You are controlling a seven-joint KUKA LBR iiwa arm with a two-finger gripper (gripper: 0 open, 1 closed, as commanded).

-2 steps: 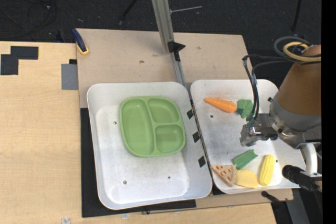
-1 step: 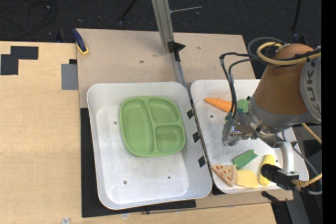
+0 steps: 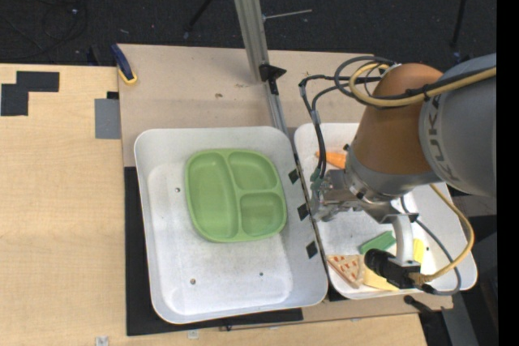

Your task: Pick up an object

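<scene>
My gripper (image 3: 324,202) reaches down into the right bin (image 3: 462,271), close to its left wall, with the bulky orange-banded wrist above hiding most of that bin. Around it lie an orange object (image 3: 333,160) just behind, a green block (image 3: 377,242) to the front right, a pizza-slice toy (image 3: 347,268) near the front edge and a yellow piece (image 3: 418,252) further right. I see nothing clearly between the gripper's tips.
The left bin (image 3: 162,271) holds a green divided plate (image 3: 236,195) in its middle. A metal post (image 3: 251,24) rises behind the bins. Black clips (image 3: 302,211) line the wall between the two bins.
</scene>
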